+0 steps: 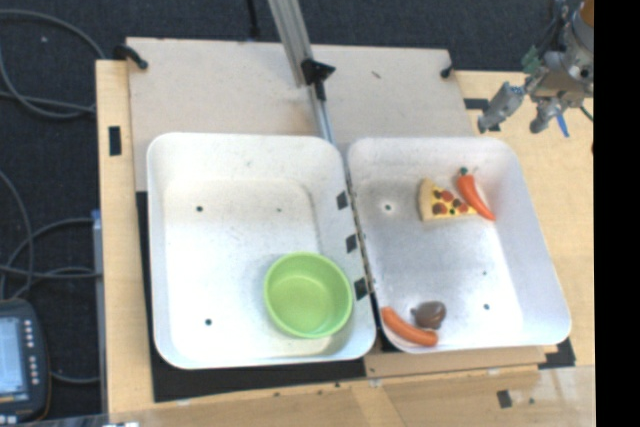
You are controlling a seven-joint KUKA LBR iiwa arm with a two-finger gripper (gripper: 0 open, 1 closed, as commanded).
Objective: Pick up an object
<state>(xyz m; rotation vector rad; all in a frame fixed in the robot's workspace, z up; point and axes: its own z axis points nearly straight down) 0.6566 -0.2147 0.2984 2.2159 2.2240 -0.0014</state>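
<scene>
Two shallow white bins are sitting side by side on a tan worktop [280, 85], w/ dark floor and loose cables around it. The left bin [200, 185] is taking up the centre-left of the frame; a lime-green bowl [308, 293] is resting upright in its lower right corner, near the divide between the bins. The right bin [520, 255] is sitting centre-right, holding several small toy foods. A pizza slice [442, 202] is lying in its upper middle, w/ an orange carrot [475, 194] touching it on the right side, tilted diagonally. At the bin's lower left edge, an orange sausage [409, 327] is lying flat, and a small brown lump [429, 314] is sitting just above it, touching or almost touching; can't tell what the lump is.

The tool [545, 100] is hanging at the upper right of the frame, outside the right bin, above the worktop's far right corner, well apart from every object. It's holding nothing, and its two fingers appear to be spread apart. A grey metal rail [285, 5] is slanting down from the top centre to the bins' shared back edge.
</scene>
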